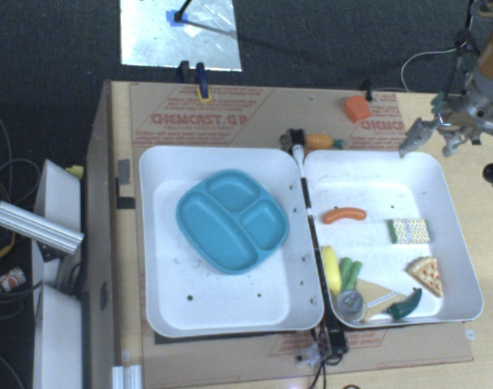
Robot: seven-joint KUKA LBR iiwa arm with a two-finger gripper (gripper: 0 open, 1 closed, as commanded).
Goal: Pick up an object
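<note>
My gripper (432, 141) hangs at the far right corner of the right bin (453, 217), above its rim, with its two fingers spread open and nothing between them. In the right bin lie an orange sausage (345, 215), a patterned green block (409, 231), a pizza slice (426, 275), a yellow banana (330, 267), a green vegetable (349, 274), a grey round lid (350, 303) and a dark green pepper (405, 305). All of these are well in front of the gripper, none touching it.
The left bin (165, 298) holds a blue divided plate (233, 220). Behind the bins on the bench lie an orange block (357, 108) and a carrot (320, 142). A shiny metal sheet (180, 23) lies at the back. Cables hang near the arm at the right.
</note>
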